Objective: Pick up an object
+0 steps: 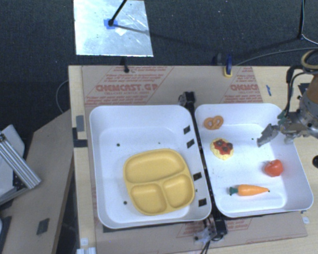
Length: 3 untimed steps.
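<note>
Camera view: the grey jaws [267, 135] hang at the right edge of the frame over the right white bin [294, 197]; whether they are apart I cannot tell, and nothing sits between them. The round red tomato-like toy [273, 168], orange plastic carrot [249, 190], small pizza toy [222, 148] and brown pretzel [213, 122] all lie in that bin, so the pick looks not yet made.

the brown board [129, 83] under the bins reads "chemcast gp" in red.
</note>
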Available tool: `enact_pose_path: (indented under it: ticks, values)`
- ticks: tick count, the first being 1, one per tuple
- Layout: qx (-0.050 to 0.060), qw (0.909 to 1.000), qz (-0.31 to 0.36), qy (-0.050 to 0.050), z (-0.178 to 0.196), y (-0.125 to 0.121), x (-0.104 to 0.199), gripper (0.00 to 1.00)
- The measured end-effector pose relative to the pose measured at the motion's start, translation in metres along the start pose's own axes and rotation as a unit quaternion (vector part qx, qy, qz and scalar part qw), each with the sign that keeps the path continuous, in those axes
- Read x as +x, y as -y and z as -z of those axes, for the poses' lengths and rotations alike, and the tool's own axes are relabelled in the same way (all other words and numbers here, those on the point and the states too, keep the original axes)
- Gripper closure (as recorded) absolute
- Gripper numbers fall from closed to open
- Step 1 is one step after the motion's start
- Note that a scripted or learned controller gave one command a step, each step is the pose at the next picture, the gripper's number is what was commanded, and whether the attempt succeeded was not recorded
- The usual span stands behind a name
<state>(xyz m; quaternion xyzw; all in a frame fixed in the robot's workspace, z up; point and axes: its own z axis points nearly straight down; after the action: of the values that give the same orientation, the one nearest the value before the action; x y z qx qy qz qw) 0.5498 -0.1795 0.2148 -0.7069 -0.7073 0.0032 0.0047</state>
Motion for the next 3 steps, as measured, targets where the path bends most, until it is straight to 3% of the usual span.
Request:
enact_pose_path:
  ticks: [1,3]
  values:
    - [-0.006,1.0,0.002,0.001,0.007,-0.003,0.001,0.0]
    - [-0.005,1.0,0.0,0.001,-0.109,-0.007,-0.008,0.0]
